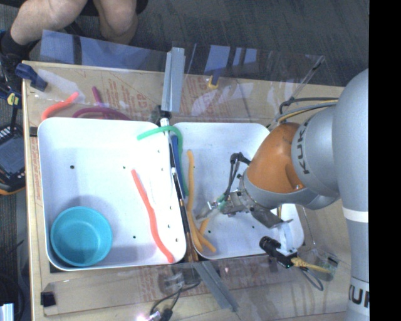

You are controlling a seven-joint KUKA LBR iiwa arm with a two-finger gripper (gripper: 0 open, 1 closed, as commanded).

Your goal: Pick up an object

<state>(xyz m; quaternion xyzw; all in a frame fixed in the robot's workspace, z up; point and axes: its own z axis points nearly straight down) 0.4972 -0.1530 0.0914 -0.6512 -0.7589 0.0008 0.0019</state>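
My gripper [216, 207] hangs low in the right bin [250, 135], left of its centre, with the orange wrist band behind it to the right. Just below and left of the gripper lie bent orange strips [202, 235]. Another long orange strip [190, 182] runs along the bin's left side next to a dark blue strip [177, 182]. A green strip [160, 132] drapes over the wall between the bins. The left bin [81, 135] holds a blue bowl [81, 236] at its near left corner and a salmon-red strip [150, 216] near its right wall.
Outside the left bin, at the back left, lie an orange strip [59, 105] and a magenta loop [100, 113]. A grey metal bar [173, 78] stands behind the bins' junction. A person's arms [75, 15] lean in at the top left.
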